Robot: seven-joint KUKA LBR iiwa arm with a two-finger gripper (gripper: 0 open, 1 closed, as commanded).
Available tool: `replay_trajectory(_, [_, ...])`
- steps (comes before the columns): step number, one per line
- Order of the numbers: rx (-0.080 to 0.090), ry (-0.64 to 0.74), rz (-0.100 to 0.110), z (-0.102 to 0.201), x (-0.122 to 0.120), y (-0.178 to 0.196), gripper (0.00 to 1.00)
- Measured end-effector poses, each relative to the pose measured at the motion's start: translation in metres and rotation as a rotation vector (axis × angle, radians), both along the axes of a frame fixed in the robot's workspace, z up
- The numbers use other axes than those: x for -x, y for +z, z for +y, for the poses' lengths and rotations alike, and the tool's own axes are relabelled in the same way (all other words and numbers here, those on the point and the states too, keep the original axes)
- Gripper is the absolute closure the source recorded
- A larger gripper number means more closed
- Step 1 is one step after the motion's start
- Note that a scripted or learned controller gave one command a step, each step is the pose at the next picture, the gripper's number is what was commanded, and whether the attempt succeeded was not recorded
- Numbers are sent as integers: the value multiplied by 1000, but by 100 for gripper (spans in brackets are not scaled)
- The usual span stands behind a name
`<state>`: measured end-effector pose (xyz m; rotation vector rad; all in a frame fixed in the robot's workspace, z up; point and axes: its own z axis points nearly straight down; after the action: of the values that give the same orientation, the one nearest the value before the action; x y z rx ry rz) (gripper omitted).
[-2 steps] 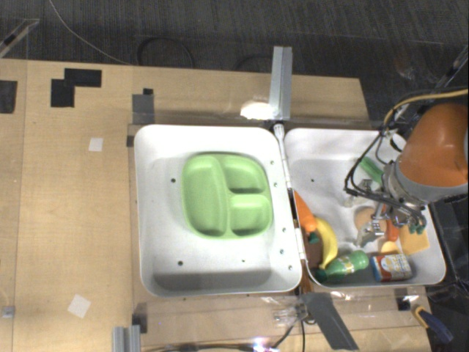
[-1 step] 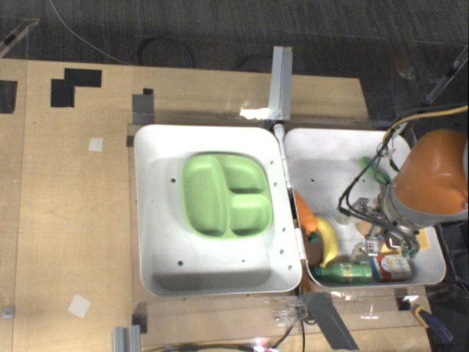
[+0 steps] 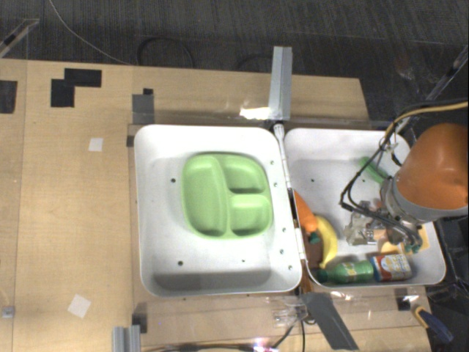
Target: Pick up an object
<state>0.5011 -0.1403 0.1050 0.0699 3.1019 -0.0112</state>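
- Near edge of the right bin: a green bottle and a red-labelled carton lie side by side; a banana just left; choose one standing clear of its neighbours
- Farther back, the gripper hangs low above them; whether it is spread or closed, I cannot tell; descend straight

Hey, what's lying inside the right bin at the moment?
In the right bin: a banana, a carrot, a green bottle and a small carton. The arm covers whatever lies beneath it.

It looked like a robotics lab. A plywood bench carried two white bins (metal brackets at the frame's top), with loose cables over grey carpet.
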Motion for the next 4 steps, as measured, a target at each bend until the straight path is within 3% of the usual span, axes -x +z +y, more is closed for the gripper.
replay_trajectory(1, [1, 216, 29, -58, -18, 39, 100])
replay_trajectory(2, [-1, 217, 30, -57, -18, 38, 0])
replay_trajectory(3, [6, 212, 7, -65, -1, -8, 0])
replay_trajectory(4, [5, 185, 11, -66, -4, -8, 0])
